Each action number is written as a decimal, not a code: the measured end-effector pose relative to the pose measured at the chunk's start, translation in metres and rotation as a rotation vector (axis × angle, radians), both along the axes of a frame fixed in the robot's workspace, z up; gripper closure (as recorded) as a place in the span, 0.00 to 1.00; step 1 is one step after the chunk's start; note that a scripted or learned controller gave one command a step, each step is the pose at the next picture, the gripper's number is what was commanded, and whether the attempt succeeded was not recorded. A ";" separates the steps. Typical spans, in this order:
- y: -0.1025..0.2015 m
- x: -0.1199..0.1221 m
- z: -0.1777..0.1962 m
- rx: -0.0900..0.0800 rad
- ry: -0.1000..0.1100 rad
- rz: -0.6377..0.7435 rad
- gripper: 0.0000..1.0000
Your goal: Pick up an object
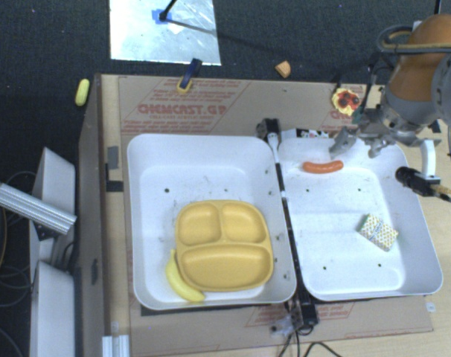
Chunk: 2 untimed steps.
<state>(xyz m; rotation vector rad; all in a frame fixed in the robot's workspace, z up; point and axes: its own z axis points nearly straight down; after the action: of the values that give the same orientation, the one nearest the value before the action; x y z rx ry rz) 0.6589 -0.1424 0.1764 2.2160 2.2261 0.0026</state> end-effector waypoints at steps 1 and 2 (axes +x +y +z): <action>-0.064 -0.038 -0.092 -0.002 0.001 -0.004 0.00; -0.065 -0.104 -0.047 -0.002 -0.001 -0.004 0.00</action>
<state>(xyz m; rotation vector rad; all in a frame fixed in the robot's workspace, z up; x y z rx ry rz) 0.5546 -0.2069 0.1290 2.2188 2.2204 0.0015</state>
